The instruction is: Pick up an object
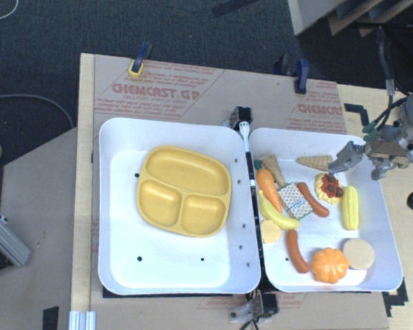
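Note:
The right bin (pixel 390 241) holds several toy foods: a cone (pixel 314 161), a carrot (pixel 266 186), a banana (pixel 279 217), a checkered packet (pixel 295 199), two sausages (pixel 313 199) (pixel 297 250), a red-topped pizza piece (pixel 329 186), a corn cob (pixel 349 207), an orange pumpkin (pixel 329 265) and a beige round biscuit (pixel 359 253). My gripper (pixel 363 163) hangs over the bin's far right corner, just above and to the right of the pizza piece. It is open, with nothing between its fingers.
A yellow divided plate (pixel 184 191) lies in the left bin (pixel 112 253). A black clamp (pixel 241 118) sits at the far end of the seam between the bins. Cables trail from the arm at the upper right.

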Controlling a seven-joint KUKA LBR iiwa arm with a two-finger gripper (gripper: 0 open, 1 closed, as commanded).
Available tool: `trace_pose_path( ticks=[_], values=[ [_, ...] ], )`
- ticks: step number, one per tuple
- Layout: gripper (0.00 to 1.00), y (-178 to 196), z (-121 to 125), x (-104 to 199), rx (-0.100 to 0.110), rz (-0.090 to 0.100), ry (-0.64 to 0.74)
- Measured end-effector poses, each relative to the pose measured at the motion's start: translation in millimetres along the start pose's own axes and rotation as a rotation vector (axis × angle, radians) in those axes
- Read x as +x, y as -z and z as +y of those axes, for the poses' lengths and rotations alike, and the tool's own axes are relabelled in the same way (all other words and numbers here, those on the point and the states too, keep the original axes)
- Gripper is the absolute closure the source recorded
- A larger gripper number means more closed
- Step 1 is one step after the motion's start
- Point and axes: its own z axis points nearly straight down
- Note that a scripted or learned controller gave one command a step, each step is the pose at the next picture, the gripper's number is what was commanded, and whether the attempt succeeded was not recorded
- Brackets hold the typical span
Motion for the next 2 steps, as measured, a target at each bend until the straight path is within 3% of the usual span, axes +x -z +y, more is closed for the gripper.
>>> trace_pose_path(
  ticks=[1, 2],
  values=[
    [0.0, 6, 2, 0, -0.012, -0.002, 0.003],
    [0.0, -50, -7, -4, -0.006, -0.001, 0.001]
  ],
)
